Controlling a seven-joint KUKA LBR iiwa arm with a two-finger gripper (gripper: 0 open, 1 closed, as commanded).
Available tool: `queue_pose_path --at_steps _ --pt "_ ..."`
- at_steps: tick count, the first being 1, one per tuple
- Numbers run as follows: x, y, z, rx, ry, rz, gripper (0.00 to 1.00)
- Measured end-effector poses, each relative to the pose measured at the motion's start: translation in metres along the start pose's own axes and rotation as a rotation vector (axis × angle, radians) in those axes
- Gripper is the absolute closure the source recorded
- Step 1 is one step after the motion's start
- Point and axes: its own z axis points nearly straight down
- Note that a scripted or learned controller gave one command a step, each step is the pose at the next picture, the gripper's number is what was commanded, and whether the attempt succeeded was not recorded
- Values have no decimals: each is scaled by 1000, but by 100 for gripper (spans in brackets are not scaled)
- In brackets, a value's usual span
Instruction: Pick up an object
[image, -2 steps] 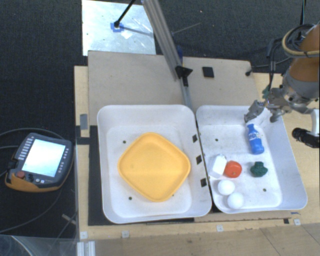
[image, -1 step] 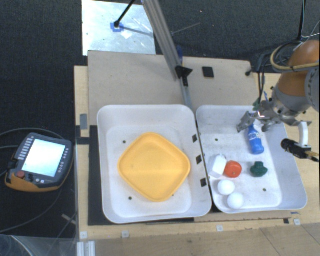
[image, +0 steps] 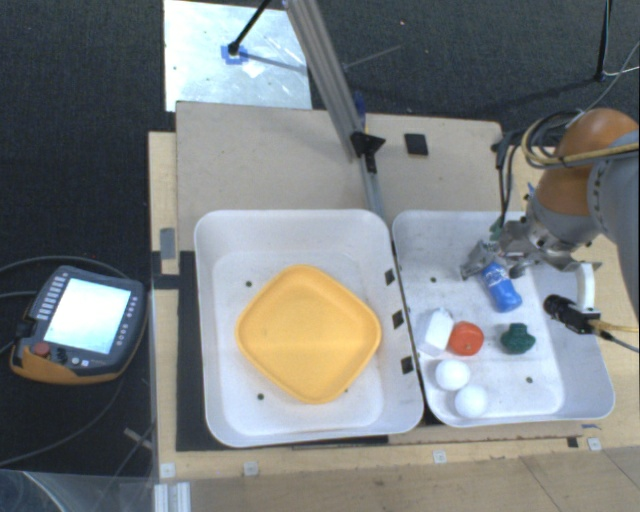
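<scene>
The right bin (image: 590, 385) holds several small objects. A blue cylinder (image: 503, 290) lies near its back, tilted. Nearer the front are a white block (image: 438, 330), a red-orange piece (image: 465, 340) and a dark green piece (image: 516, 339). Two white balls (image: 452, 375) (image: 470, 401) sit at the front. My gripper (image: 497, 262) hangs low over the upper end of the blue cylinder, right at it. I cannot tell whether it touches the cylinder.
A large yellow square lid (image: 308, 332) lies in the left bin (image: 215, 300). A slanted metal pole (image: 335, 75) ends at the back between the bins. A teach pendant (image: 75, 320) rests on the floor at left. A small black block (image: 416, 145) sits on the bench.
</scene>
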Motion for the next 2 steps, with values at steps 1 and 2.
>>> queue_pose_path --at_steps 1,2 --pt "0 2 -14 -6 -2 0 100" --pt "0 7 -77 -10 -2 -1 100"
